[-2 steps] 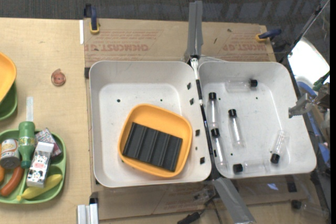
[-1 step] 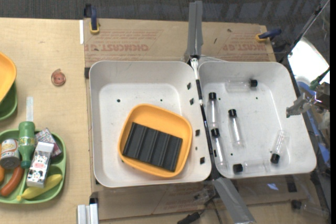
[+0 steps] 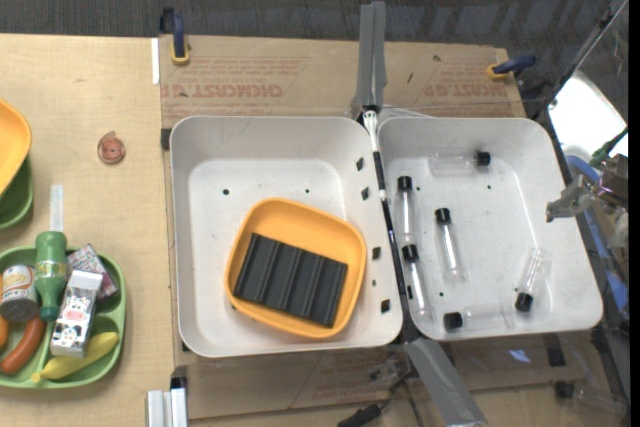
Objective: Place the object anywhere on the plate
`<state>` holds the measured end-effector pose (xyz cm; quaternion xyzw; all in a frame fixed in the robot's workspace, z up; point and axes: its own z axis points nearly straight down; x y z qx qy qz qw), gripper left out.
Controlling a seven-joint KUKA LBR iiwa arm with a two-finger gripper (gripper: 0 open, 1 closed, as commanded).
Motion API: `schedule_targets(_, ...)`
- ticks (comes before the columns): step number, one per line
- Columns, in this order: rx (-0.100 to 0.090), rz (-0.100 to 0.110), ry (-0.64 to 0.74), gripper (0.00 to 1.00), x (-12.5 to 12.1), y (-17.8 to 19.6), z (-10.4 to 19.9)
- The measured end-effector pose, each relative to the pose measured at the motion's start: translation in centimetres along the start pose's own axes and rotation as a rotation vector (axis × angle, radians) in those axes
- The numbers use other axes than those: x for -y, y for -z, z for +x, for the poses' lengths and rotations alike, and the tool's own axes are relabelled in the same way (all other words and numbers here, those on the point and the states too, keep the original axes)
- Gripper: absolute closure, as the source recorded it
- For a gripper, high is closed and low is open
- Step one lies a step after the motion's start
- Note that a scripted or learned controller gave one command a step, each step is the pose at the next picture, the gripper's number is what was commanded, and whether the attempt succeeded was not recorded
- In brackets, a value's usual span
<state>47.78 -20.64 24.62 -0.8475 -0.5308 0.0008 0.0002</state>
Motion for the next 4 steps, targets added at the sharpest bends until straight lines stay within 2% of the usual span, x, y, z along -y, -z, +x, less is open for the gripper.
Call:
schedule_targets(1, 0.002, 0.001, -0.018, 0.0, -0.3, 1.4, -0.6)
schedule_targets(2, 0.001, 0.004, -0.049, 0.0, 0.0, -0.6, -0.1)
schedule_targets(3, 0.0, 0.002, -0.113, 0.0, 0.3, -0.9, 0.6)
schedule_targets(4, 0.001, 0.001, -0.108, 0.0, -0.3, 1.3, -0.7)
